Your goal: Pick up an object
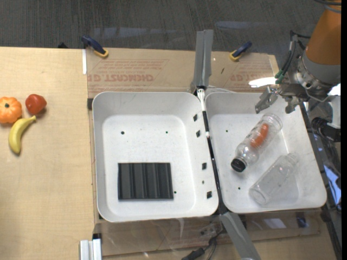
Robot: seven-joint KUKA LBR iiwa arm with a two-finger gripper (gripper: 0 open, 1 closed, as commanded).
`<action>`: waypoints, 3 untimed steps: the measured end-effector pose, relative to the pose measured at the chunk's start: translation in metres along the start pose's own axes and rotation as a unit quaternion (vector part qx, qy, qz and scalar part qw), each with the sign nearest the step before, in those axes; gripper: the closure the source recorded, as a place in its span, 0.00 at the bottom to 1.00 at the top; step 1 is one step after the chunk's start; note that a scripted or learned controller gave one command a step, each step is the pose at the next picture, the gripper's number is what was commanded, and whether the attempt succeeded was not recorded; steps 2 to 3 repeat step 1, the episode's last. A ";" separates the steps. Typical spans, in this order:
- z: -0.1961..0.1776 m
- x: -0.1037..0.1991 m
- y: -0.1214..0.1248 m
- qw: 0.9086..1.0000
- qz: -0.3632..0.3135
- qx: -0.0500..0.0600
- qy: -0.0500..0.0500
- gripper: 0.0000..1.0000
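Fruit on the bench: at the far left of the wooden bench top (pixel 49 199) lie an orange fruit (pixel 9 110), a red fruit (pixel 36 104) just to its right, and a yellow banana (pixel 19 134) on the near side of both — all three well apart from the bins.

Clamps: two blue-and-yellow clamps hold the far edge of a cardboard sheet (pixel 141 72) — one (pixel 94 46) on the left, one (pixel 240 50) further right.

Left bin: the left bin (pixel 108 107) is shallow and white, and holds a black ribbed block (pixel 145 181) lying flat in its near half, a little left of the middle.

Divider: the bins touch along their inner walls, and a grey metal bar (pixel 203 58) runs away from that seam on the far side.

Right bin: the right bin (pixel 225 194) holds two clear things. A clear plastic bottle with a black cap (pixel 256 143) lies on its side, tilted, cap toward the near left and base toward the far right; something orange shows inside it. Just to the near right lies a clear plastic cup (pixel 275 179), also on its side, close to the bottle but whether they touch is hard to tell.

Arm: grey with an orange band (pixel 327 31), it reaches in from the far right.

Gripper: the gripper (pixel 279 99) hangs over the far right corner of the right bin, just beyond the bottle's base. Its two fingers (pixel 265 101) stand spread apart with nothing between them.
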State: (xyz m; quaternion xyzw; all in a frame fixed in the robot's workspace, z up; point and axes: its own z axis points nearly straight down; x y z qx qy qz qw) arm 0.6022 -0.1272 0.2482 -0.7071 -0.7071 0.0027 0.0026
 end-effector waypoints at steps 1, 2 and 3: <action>0.036 -0.073 0.012 0.999 0.047 0.000 0.000 0.00; 0.036 -0.073 0.012 0.999 0.047 0.000 0.000 0.00; 0.036 -0.073 0.012 0.999 0.047 0.000 0.000 0.00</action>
